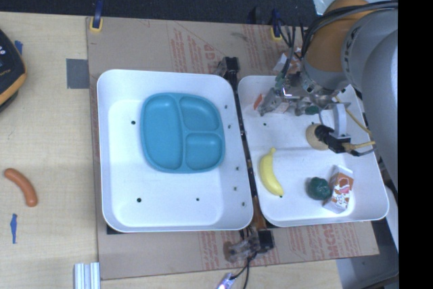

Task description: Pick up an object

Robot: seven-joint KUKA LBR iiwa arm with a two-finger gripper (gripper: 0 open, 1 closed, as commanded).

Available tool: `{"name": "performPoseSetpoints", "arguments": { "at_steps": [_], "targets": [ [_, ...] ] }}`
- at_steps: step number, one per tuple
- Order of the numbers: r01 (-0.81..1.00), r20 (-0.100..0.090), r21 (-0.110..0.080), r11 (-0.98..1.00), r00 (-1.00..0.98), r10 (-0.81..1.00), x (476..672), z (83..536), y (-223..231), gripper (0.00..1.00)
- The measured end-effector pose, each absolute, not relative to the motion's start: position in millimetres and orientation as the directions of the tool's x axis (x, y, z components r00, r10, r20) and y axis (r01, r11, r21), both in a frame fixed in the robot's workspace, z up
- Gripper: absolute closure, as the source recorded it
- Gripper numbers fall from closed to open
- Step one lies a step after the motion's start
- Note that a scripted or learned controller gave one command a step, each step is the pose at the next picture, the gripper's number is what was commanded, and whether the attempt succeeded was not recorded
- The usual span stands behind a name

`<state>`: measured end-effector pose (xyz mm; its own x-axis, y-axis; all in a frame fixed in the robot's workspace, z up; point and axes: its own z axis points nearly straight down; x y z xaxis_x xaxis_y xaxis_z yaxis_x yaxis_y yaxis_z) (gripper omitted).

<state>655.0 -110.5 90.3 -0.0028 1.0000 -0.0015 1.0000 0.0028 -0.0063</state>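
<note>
The gripper [274, 99] hung low over the far part of the right bin [298, 213]; I cannot tell its state. A banana [271, 174], a green ball [317, 188] and a small carton [341, 191] lay in that bin, and a blue tray [181, 132] lay in the left bin [122, 206].

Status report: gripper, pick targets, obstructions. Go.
Gripper low over right bin's far end, nothing seen held. Banana, green ball, small carton lying loose at near side. Blue tray in left bin.
</note>
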Motion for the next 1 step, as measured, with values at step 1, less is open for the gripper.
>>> {"name": "performPoseSetpoints", "arguments": {
  "at_steps": [1],
  "targets": [
    [1.000, -0.001, -0.005, 0.006, -0.006, 1.000, 656.1, 91.8, -95.3, 0.00]
  ]
}}
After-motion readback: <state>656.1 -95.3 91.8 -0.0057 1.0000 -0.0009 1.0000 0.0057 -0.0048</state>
